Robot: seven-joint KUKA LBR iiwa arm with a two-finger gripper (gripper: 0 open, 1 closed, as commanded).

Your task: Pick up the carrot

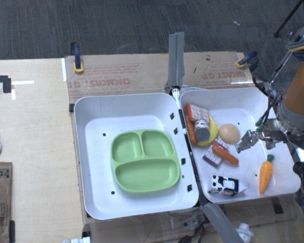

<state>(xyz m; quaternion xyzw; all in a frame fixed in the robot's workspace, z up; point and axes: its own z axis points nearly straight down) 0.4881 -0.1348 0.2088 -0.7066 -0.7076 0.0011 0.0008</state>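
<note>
The carrot [265, 175] is orange with a green top. It lies on the floor of the right bin [243, 100] near the front right corner, its tip pointing toward the front rim. My gripper [245, 141] hangs over the middle of the right bin, up and to the left of the carrot and apart from it. It sits just right of a beige ball [229, 133]. Nothing shows between its tips.
The right bin also holds an orange-red sausage-like piece [228, 154], a purple packet [212, 159], a black-and-white carton [225, 186], a yellow toy [212, 130] and a red box [197, 112]. A green divided plate [144, 161] lies in the left bin [92, 148].
</note>
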